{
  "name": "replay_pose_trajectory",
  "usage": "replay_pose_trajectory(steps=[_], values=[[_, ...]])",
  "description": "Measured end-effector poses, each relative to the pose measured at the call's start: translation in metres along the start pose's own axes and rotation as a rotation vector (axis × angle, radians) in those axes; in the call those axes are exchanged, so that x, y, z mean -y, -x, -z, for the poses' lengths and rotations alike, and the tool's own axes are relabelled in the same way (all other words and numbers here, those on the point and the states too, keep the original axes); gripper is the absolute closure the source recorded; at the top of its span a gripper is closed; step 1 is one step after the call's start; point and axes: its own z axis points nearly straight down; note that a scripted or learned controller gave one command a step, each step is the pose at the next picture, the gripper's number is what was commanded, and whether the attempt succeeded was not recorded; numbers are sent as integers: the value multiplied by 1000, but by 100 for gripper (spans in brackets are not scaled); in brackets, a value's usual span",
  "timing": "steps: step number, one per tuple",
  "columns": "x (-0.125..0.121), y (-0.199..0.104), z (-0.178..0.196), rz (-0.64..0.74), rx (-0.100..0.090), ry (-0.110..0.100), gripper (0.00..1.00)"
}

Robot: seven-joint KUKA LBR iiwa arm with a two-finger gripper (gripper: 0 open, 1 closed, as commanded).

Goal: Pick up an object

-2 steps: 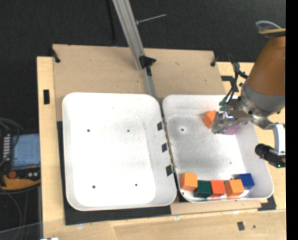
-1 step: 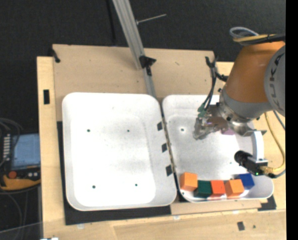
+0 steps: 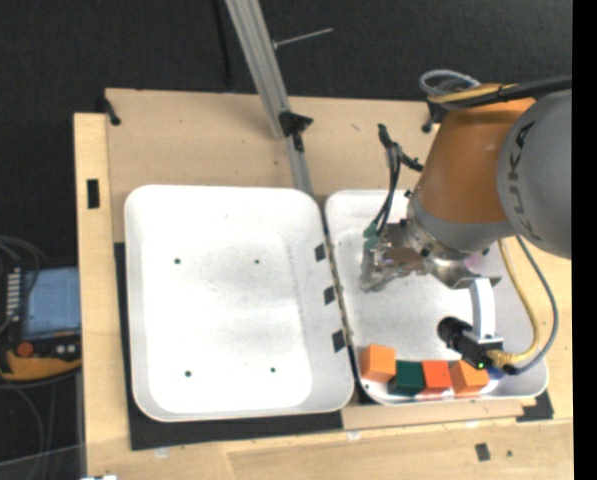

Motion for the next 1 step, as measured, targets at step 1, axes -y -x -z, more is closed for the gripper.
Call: replay_pose_trajectory(steps=[1], values=[[11, -46, -10, 0, 0, -1, 100]])
